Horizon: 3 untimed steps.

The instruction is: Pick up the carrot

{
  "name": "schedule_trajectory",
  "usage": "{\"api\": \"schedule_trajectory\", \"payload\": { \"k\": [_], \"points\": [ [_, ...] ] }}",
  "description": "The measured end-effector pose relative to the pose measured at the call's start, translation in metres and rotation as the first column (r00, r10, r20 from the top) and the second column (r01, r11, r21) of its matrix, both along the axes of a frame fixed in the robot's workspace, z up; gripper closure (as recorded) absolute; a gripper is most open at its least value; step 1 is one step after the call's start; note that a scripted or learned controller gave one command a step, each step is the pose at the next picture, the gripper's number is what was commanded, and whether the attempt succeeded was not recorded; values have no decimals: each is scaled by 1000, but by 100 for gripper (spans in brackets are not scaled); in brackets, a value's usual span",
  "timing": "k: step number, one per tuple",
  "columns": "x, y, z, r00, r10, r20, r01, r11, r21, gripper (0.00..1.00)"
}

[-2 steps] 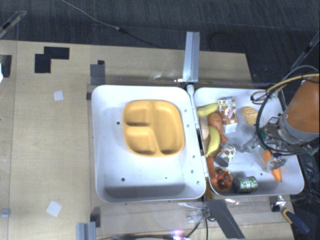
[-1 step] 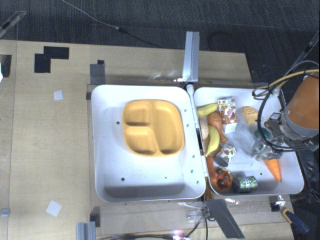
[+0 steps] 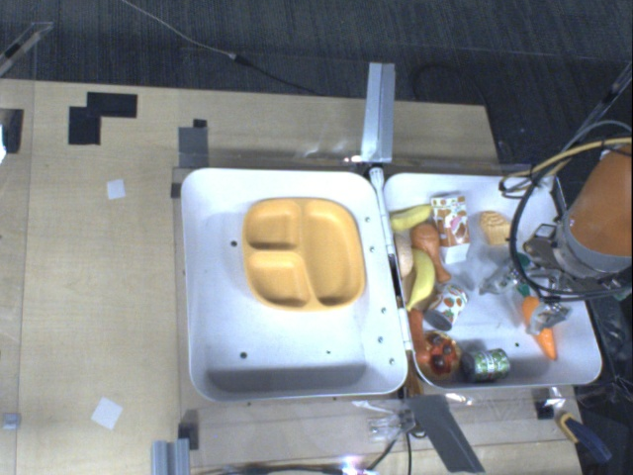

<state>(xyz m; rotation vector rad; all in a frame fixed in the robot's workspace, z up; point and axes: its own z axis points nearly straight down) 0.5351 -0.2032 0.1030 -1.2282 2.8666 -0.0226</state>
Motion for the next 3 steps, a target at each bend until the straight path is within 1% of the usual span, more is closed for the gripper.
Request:
{"api": "schedule_trajectory", "payload": {
  "k": [1, 2, 3],
  "points": [
    [4, 1, 13, 1000, 1, 11, -1, 1000, -1, 100],
    [4, 1, 12, 1000, 1, 10, -1, 1000, -1, 0],
    [-37, -2, -14, 999, -40, -10, 40, 999, 2, 0]
  ]
}}
